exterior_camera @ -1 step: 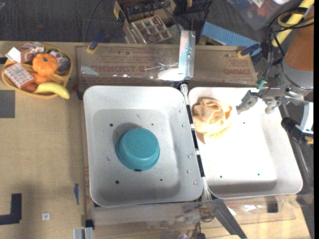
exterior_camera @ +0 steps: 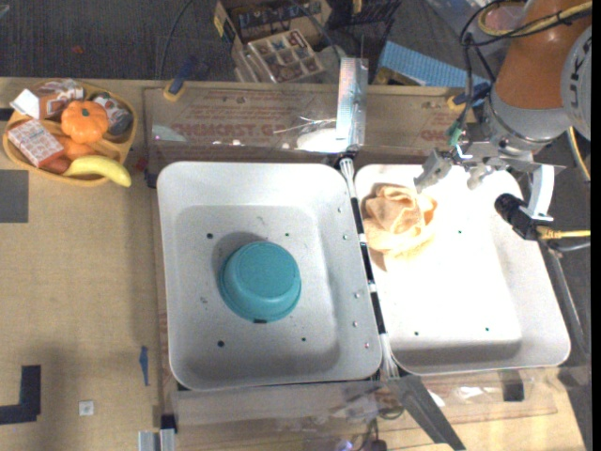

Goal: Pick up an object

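The hand [exterior_camera: 454, 171] hangs over the right bin [exterior_camera: 488, 327], fingers apart, just right of the crumpled yellow cloth [exterior_camera: 398, 216].

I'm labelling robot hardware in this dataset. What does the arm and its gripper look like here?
The arm is bulky and rounded, light grey with a broad orange band. Black and yellow cables loop beside it. The gripper is small, of silvery metal with thin fingers, and a black fitting with a yellow-tipped cable projects from the wrist.
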`<state>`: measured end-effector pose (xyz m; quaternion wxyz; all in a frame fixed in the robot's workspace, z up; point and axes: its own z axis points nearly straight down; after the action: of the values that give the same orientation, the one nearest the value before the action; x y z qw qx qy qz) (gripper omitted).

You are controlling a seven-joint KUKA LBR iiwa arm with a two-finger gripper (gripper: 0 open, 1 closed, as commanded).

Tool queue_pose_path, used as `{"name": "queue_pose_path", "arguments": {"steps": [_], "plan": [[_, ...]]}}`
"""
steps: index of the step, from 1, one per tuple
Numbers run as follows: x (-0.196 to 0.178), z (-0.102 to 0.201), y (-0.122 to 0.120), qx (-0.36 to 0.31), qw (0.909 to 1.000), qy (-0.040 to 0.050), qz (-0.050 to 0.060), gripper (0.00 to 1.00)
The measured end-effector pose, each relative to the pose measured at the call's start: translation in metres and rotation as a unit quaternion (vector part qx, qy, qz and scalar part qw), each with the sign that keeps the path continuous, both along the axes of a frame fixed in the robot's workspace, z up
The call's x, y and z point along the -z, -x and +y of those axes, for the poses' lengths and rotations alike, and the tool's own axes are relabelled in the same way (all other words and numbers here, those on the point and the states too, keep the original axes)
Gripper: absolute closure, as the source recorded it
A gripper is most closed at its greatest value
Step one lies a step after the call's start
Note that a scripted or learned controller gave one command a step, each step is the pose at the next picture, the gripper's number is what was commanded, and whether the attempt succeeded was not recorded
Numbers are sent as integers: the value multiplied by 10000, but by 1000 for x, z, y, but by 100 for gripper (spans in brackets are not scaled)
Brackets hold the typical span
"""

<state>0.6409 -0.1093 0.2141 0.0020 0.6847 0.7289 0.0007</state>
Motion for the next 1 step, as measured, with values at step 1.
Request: {"name": "queue_pose_path", "arguments": {"steps": [1], "plan": [[122,2,-28,-103,9999,3,-53,0]]}}
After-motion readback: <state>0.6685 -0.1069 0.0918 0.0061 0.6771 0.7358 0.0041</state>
